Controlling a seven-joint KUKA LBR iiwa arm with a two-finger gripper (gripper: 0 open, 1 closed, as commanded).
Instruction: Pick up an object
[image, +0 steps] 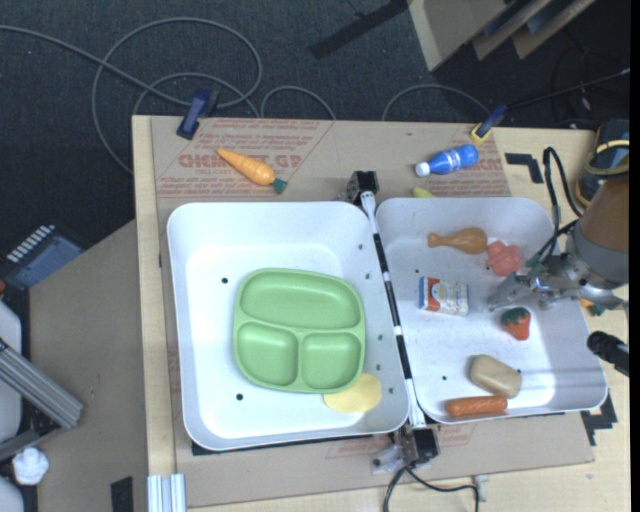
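Objects for picking are lying scattered in the right bin (480, 210): a tan chicken drumstick (459, 240) near the far wall, a pink lump (504, 259) just right of it, a small white carton (445, 297) with red and blue print near the middle, a red strawberry-like piece (517, 324) with a green top, a beige potato-shaped piece (495, 376), and an orange sausage (477, 406) resting along the near wall.

The gripper (515, 293) is hanging low over the right bin, between the pink lump and the red piece, with the grey arm (600, 240) reaching in from the right edge. Its metal fingers are pointing left toward the carton, but they are blurring into the bin floor and I cannot tell whether they are spread or pressed together. Nothing is showing clearly between them.

The left bin (200, 240) is holding a green divided plate (298, 329) with three compartments, sitting near its middle. A pale yellow disc (352, 396) is lying just beside the plate's near right corner, partly tucked under its rim.

Outside the bins, on the cardboard-covered bench (160, 400), an orange carrot (249, 167) is lying beyond the left bin, and a blue and white bottle (447, 160) is lying on its side beyond the right bin. Black clips (364, 186) are sitting where the two bins are meeting.
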